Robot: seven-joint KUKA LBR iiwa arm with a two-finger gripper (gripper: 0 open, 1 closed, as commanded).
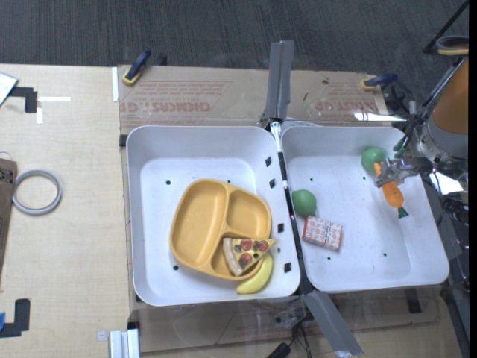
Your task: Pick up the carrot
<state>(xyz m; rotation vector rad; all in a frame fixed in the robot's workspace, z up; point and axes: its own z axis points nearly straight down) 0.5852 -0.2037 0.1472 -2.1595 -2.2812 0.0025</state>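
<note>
**Gripper Met Carrot at the Right Bin's Far Side**

While the bench (67,274) lay broad and pale beneath the camera, the two white bins sat side by side on it. The left bin (141,222) held a yellow divided plate (201,226), with a pizza slice (246,253) in one compartment and a banana (257,278) resting against the plate's near rim. The right bin (358,271) held a small printed box (322,233), a green ball (303,201) near the divider, and a second green object (373,157) toward the far right.

The arm (453,110) reached in from the right, and its gripper (396,171) stood low over the carrot (393,196), which lay in the right bin near the right wall, just beside the second green object, orange body pointing toward the camera with a dark green tip at its near end. Whether the tool was spread or pinching the carrot could not be told; the tip was too small and cluttered to read.

To do the step well, the grasp would likely need to centre on the carrot's thick orange body and clear the green neighbour, then lift straight up so the tapered shape did not slip out.
</note>
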